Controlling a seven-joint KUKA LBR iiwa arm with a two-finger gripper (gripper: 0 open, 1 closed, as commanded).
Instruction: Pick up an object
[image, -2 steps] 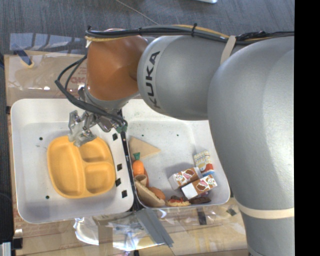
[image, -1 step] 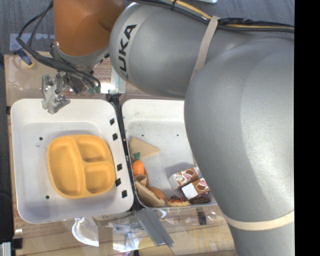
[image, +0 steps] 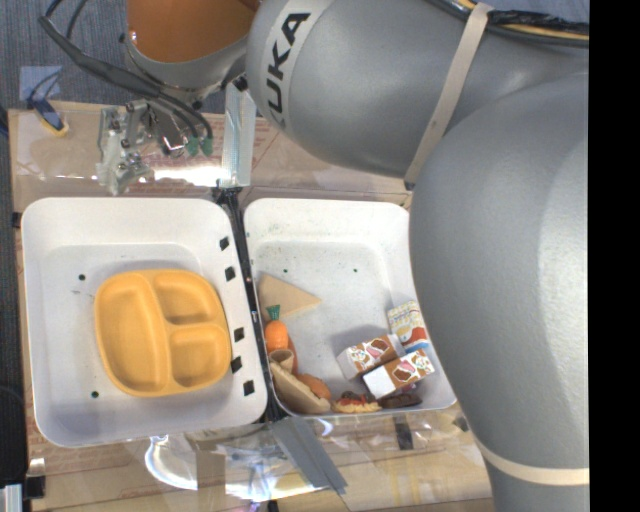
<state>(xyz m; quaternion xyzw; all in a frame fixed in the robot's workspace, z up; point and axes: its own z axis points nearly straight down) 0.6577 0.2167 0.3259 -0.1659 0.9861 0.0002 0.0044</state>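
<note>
**Tool parked beyond the bins, every pickable thing lies toward the near side**

Tool (image: 135, 150) of mine hangs over the bare desk (image: 60, 165) just past the far rim of the left white bin (image: 50, 225), a cluster of metal parts and cables below my orange wrist band (image: 185, 25). I cannot make out from this slanted look whether it is spread or closed, and I see nothing caught in it.

What matters for the coming move is direction. Everything I could take lies nearer the camera than my tool does. Straight down the picture from it, in the middle of the left bin, sits the yellow plastic divided plate (image: 160, 330), flat on the floor with three compartments showing. It is the closest candidate, but I judge its low, wide shape awkward to pinch except at the rim.

The smaller things are in the right white bin (image: 330, 215), down and to the right of my tool, across the divider where the two bins meet. A tan wedge-shaped piece (image: 288, 295) lies near that divider, its point aimed right. Below it is a small orange carrot-like toy (image: 276, 335), then brown bread-like toy pieces (image: 300, 388) in the near corner. Two or three small printed cartons (image: 392, 365) crowd together beside my own grey arm (image: 500, 300), which overhangs that bin's right side.
</note>
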